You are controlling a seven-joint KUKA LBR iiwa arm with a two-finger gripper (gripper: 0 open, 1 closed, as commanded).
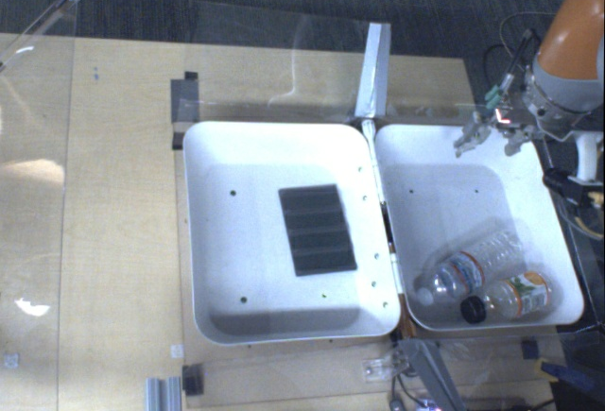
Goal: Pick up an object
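Note:
Two plastic bottles lie in the near corner of the right bin (444, 182). One is a clear bottle (471, 265) with a blue label. Beside it lies a bottle (510, 298) with an orange and green label and a black cap. A black ridged pad (318, 230) lies flat in the middle of the left bin (217, 211). My gripper (487, 145) hangs over the far right part of the right bin, well above and behind the bottles. It is open, with nothing between its fingers.
A metal post (373, 69) stands at the far end of the seam between the bins. Cables (572, 196) run along the right bin's outer edge. Wooden bench surface (95, 211) spreads to the left.

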